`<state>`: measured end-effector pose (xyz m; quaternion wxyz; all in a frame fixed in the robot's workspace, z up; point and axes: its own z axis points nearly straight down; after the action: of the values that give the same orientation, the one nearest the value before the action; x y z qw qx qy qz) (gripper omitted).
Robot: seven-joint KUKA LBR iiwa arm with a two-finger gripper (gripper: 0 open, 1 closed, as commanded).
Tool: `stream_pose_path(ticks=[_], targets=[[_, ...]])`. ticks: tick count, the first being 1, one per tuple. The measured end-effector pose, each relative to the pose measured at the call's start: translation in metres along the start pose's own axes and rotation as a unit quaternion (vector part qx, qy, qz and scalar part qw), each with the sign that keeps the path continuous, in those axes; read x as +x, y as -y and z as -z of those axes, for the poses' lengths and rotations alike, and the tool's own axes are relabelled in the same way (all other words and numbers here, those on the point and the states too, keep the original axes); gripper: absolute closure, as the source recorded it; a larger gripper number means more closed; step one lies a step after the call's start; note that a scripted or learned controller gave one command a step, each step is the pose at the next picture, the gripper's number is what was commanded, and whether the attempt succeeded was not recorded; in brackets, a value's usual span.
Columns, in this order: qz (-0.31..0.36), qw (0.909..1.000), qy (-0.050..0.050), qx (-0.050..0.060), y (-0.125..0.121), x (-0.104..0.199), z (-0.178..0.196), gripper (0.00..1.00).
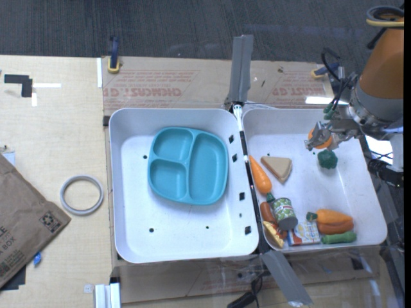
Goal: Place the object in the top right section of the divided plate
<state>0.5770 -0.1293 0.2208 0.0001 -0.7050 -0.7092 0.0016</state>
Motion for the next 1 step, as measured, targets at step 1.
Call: stream_pose_path(ticks=[1], targets=[[0.036, 0.9994, 0.0, -0.001, -0.0162, 0.0781, -0.0005, 1.0]])
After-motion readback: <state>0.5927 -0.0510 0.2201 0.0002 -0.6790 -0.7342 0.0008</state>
